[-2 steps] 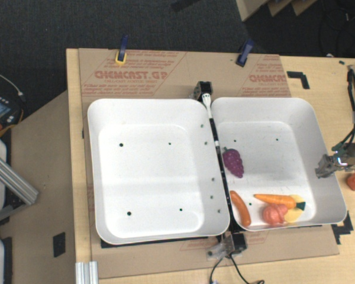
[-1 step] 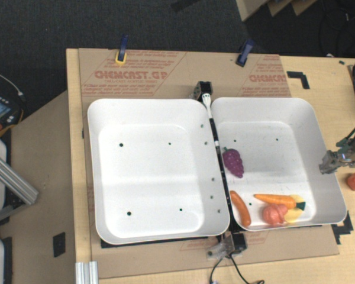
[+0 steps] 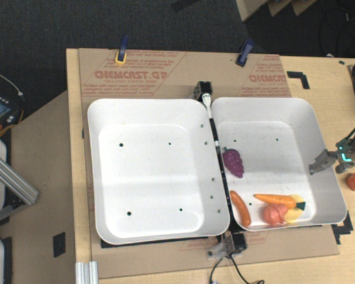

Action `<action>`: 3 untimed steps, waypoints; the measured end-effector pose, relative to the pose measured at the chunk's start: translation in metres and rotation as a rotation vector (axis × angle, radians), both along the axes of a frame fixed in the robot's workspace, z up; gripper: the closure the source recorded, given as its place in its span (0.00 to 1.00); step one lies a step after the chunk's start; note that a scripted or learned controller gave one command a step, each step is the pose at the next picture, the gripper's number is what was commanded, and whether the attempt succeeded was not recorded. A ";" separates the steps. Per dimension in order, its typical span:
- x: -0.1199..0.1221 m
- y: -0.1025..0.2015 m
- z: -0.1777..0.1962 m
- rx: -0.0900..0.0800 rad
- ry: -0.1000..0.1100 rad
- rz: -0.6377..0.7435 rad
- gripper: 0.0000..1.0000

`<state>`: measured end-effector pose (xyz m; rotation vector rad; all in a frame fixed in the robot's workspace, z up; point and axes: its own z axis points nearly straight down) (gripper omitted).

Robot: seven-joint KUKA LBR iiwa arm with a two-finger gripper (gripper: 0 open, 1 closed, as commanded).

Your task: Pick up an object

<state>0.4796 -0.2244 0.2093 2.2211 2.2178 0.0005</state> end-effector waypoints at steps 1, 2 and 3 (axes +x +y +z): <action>0.087 0.056 0.064 -0.002 -0.010 0.010 0.00; 0.082 0.052 0.071 -0.001 -0.002 0.004 1.00; 0.048 -0.003 0.080 0.000 0.002 -0.004 1.00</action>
